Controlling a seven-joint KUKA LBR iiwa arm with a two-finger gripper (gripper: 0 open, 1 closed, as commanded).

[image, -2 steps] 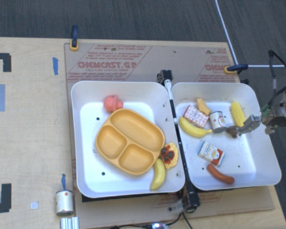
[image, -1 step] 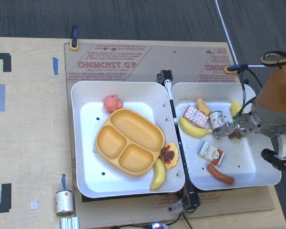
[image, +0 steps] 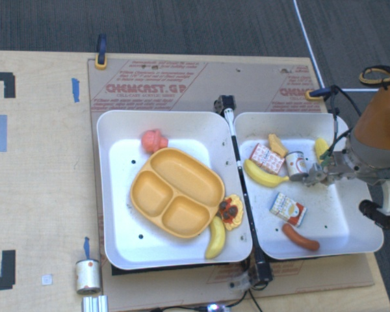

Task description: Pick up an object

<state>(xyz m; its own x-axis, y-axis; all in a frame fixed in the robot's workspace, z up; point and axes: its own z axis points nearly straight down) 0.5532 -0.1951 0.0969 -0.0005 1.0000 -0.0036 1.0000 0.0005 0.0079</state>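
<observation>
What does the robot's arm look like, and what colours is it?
The arm comes in from the right. Its upper part is a rounded orange band, and below that it turns grey. Thin black cables loop along it near the wrist. At the end sits the gripper, a small greyish metal piece, too blurry here to make out its details.

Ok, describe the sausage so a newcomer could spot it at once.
Look in the right bin, at its near edge. The sausage lies there, just below a small carton. It is the one reddish-brown, finger-shaped item there.
</observation>
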